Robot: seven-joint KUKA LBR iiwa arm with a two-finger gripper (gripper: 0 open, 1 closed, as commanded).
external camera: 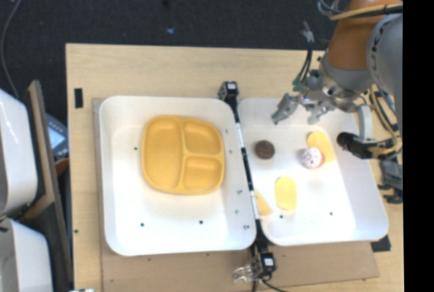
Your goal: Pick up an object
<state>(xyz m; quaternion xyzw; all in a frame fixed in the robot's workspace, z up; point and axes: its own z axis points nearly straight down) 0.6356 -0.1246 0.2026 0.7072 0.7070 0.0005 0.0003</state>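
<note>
Gripper (302,111) at upper right, fingers spread apart, holding nothing, arm (359,40) cut off at right edge, small items blurry in right bin (339,216), yellow tray (183,154) in left bin (122,216)

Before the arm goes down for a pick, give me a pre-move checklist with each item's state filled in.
1. Gripper above the right bin, carrying nothing: ok.
2. Fingers spread apart for a grasp: ok.
3. Gripper directly over a target: not ok; the brown disc and speckled ball lie nearer the camera.
4. Ball free of neighbours: not ok; it touches a yellow piece.
5. Yellow divided plate in the left bin, out of the path: ok.
6. Gripper height above the bin floor: cannot tell.
</note>
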